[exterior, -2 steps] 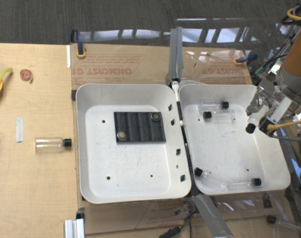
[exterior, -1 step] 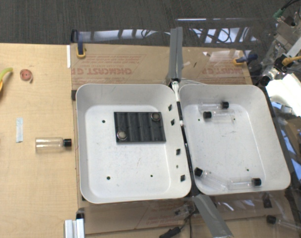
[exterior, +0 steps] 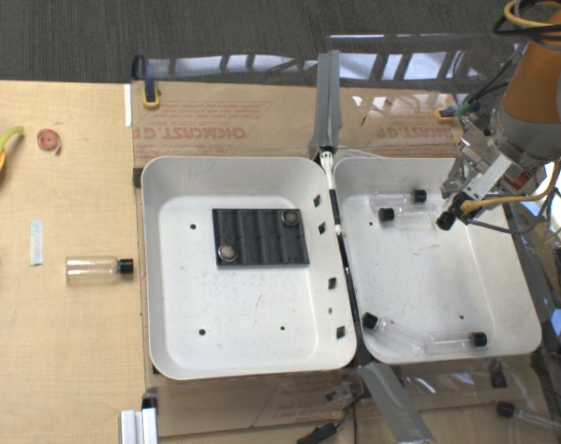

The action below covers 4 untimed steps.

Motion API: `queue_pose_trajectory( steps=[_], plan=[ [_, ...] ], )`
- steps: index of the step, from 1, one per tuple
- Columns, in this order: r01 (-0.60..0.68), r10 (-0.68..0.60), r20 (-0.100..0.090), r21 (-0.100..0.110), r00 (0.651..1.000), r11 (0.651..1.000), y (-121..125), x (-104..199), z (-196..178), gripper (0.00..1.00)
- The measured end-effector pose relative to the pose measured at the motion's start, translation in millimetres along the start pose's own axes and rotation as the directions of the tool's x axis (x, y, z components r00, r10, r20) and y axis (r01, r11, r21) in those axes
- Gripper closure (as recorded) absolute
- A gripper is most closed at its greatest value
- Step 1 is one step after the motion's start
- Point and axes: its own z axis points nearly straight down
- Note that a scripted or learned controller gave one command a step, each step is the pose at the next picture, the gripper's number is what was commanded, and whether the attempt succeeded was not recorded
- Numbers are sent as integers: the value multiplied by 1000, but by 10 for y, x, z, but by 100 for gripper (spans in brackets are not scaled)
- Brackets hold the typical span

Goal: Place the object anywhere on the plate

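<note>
Four clear, black-capped vials (exterior: pixel 402 198) lie in the right bin (exterior: pixel 428 280): two side by side along its far edge, a corner vial (exterior: pixel 391 334) at its near left corner, and another vial (exterior: pixel 451 343) on its near edge. We take one of the far pair for the object. The tool (exterior: pixel 467 183) hangs just beside them, over the bin's far right corner. We cannot tell how far it is open, or whether it has hold of anything.

The dark ribbed plate (exterior: pixel 262 240) lies mid-left bin (exterior: pixel 174 285), bearing two small round pieces (exterior: pixel 290 217). The risks, as we judge them, are that a smooth vial squirts from the pinch, drops at the wall between the bins, or rolls off the plate.

A fifth vial (exterior: pixel 93 267) lies on the counter (exterior: pixel 58 350), beside the left bin. That makes five vials, two bins, one plate and two round pieces.
</note>
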Motion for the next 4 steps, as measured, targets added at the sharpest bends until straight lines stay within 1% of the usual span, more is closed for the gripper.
queue_pose_trajectory(
  steps=[1,2,3,4],
  plan=[
    [-158,158,-2,-2,987,987,-116,838,-617,100],
    [-75,75,1,0,997,997,-1412,794,440,100],
    [-191,191,0,-2,982,982,-1308,1627,430,100],
    [-105,105,-1,-2,994,994,-97,543,428,100]
  ],
)
